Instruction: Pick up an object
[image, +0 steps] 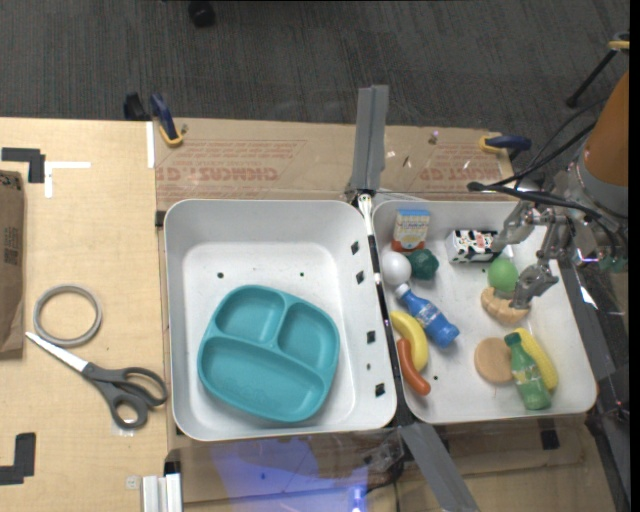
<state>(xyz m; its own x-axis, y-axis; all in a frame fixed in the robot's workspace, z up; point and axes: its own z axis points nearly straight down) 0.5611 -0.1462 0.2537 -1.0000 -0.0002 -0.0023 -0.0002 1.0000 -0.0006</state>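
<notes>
Green round ball on tan disc base (503, 275): target as I judge it, right white bin (572, 400), far-right part, just beside my gripper (530, 262). Cannot tell whether my hand is apart, together or clamped. Near first: green plastic bottle (527, 372) touching yellow banana (541, 360); tan flat cookie (492, 360) beside them. Farther: black-and-white cow-print block (472, 246) near the ball. Advice: descend vertically, centre over ball, avoid the block. Left bin: teal divided plate (268, 352), not relevant.

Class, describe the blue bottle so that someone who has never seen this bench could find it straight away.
Look in the right-hand bin, along its left side near the divider. The blue bottle lies on its side there, below a white ball and above a yellow banana. It is the only blue item in that bin, with a white cap.
</notes>
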